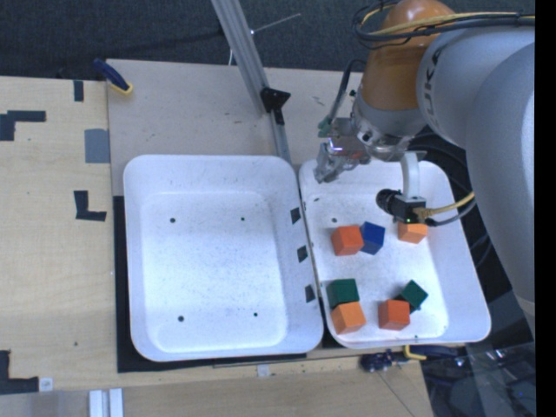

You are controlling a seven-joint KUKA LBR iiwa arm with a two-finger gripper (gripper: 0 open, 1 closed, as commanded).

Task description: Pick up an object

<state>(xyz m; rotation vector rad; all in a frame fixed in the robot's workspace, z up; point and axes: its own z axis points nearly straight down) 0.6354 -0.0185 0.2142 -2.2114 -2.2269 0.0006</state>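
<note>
White plastic forms both shallow bins on the bench. Working from the near edge, we find in the right bin (452,315) an orange block (349,317) with a dark green block (342,291) touching its far side. Just beside these to the right sits a second orange block (393,314), with another dark green block (413,294) tilted against its far corner. Further back, an orange block (347,240) and a blue block (372,237) rest touching each other near the middle of the bin. Beyond them, near the right wall, a small orange block (412,231) lies directly under a black fitting with a green light. The left bin (139,233) holds no blocks that we can see.

At the far end of the right bin, the gripper (332,167) hangs over the bin's far-left corner, below the orange band of the arm (395,68). We see nothing between its fingertips, and we cannot tell whether it stands open or closed.

We judge the blocks to be light, rigid and fairly smooth, likely wood or hard foam, and not fragile. We recommend gripping across two opposite flat faces. Pairs that touch leave little finger clearance on the shared side, so we would choose faces that stand free.
</note>
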